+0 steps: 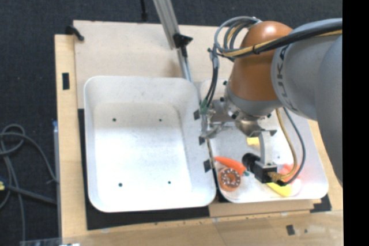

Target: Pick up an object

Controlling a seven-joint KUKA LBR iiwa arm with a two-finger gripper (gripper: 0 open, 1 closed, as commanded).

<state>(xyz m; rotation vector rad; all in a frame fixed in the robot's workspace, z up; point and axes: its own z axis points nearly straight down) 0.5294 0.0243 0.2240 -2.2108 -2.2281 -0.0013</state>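
Observation:
The arm's orange wrist hangs low over the right bin (311,184) and hides most of it. My gripper (219,124) sits under the wrist, by the wall shared with the left bin. At the bin's front left lie an orange carrot-shaped piece (229,163) and a round brown piece (229,180), both clear of the gripper. A yellow piece (252,140) peeks out below the wrist. Another yellow piece (282,189) and a small red piece (285,169) lie at the front right.
The left bin (92,124) stands beside the right one, with its walls touching. A slanted aluminium post (164,6) rises from the bench behind the bins. Loose cables lie on the dark floor at the left.

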